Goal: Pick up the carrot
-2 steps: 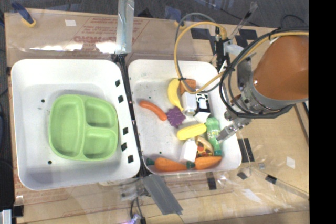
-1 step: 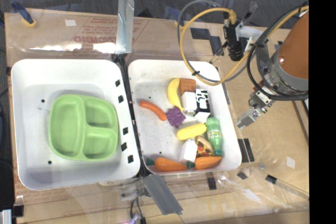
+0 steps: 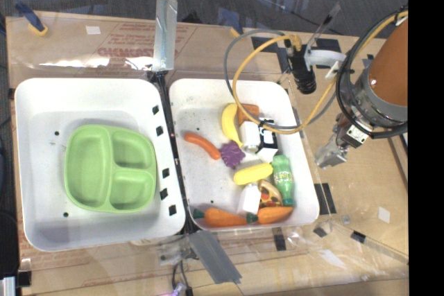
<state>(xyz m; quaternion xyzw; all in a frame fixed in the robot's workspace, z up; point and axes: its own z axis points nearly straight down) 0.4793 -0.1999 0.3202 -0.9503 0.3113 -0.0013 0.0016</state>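
The carrot (image 3: 223,218) is orange and lies along the front wall of the right bin (image 3: 198,111). A second orange carrot-like piece (image 3: 275,214) lies just right of it in the front right corner. My gripper (image 3: 332,154) hangs outside the right bin, past its right rim, over the bench. It sits to the right of and further back than both orange pieces, and nothing shows in its grasp.
The right bin also holds a banana (image 3: 230,123), purple grapes (image 3: 232,154), a red sausage (image 3: 201,144), a green bottle (image 3: 282,177), a yellow piece (image 3: 253,172) and white blocks (image 3: 248,134). A yellow cable (image 3: 234,90) loops over that bin. The left bin holds a green divided plate (image 3: 109,167).
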